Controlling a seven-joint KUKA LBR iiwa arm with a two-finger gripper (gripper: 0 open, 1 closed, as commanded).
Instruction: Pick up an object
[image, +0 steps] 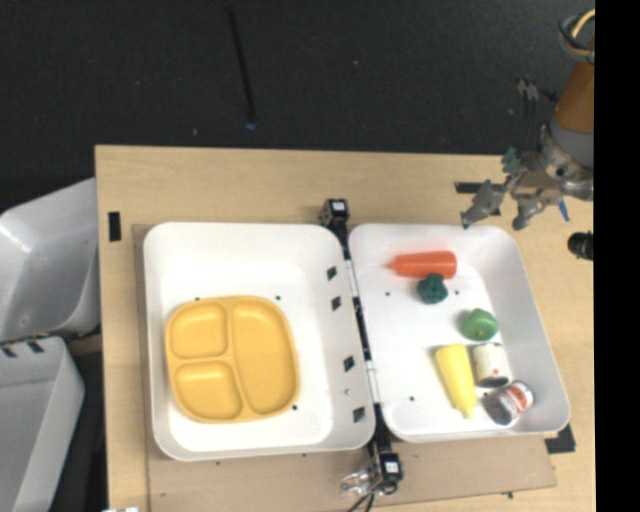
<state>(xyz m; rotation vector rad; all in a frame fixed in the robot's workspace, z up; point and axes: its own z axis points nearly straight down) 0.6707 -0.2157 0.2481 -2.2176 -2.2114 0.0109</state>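
The right bin (530, 300) holds an orange carrot (423, 264), a small dark green piece (432, 290), a green apple (480, 324), a yellow oblong toy (457, 378), a white can (489, 362) and a red-and-white can (508, 402) lying on its side. My gripper (500, 212) hangs above the bench just beyond the right bin's far right corner. It is open, its two fingers spread with nothing between them. The carrot is the nearest object, below and to the left of the gripper.
A yellow divided plate (232, 357) lies in the left bin (160, 300). A ridge with black clips (352, 320) separates the two bins. A grey-white housing (40, 270) stands off the bench's left side.
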